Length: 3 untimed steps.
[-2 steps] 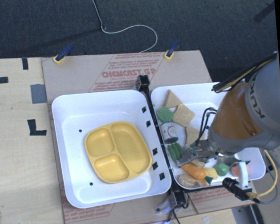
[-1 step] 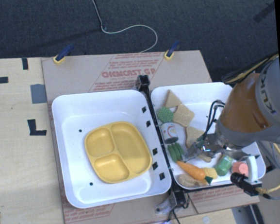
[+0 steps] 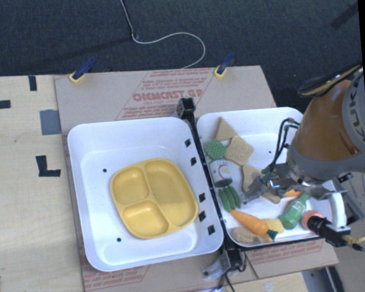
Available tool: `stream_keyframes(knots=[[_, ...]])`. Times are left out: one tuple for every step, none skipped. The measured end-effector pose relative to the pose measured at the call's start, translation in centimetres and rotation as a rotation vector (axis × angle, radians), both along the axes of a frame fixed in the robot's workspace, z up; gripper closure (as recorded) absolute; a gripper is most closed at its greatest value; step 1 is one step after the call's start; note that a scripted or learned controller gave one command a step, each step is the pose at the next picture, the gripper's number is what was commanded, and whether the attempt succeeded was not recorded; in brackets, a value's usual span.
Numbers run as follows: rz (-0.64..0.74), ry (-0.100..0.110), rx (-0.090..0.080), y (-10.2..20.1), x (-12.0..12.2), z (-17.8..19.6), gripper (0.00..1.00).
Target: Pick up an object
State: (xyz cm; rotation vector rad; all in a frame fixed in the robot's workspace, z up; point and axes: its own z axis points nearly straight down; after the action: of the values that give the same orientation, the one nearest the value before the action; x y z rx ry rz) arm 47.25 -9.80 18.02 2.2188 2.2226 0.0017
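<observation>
The right bin holds several toy foods. There is a tan wedge, a tan bread slice, a green ridged round piece and a white round piece. Nearer the front lie a dark green vegetable, an orange carrot and a green bottle. My gripper is low in the middle of this bin, over a tan piece, just right of the green vegetable. The arm's body hides the bin's right part.
The left bin holds a yellow divided plate. A black clip-lined divider separates the bins. A red-orange piece and a beige piece lie by the right bin's front wall. A cable runs behind the cardboard.
</observation>
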Motion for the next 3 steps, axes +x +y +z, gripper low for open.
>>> stream_keyframes(knots=[[0.0,0.0,0.0,0.1,0.0,4.6,1.0],[0.004,0.003,0.001,3.4,3.5,3.6,1.0],[0.004,0.001,0.0,7.0,8.7,3.7,1.0]])
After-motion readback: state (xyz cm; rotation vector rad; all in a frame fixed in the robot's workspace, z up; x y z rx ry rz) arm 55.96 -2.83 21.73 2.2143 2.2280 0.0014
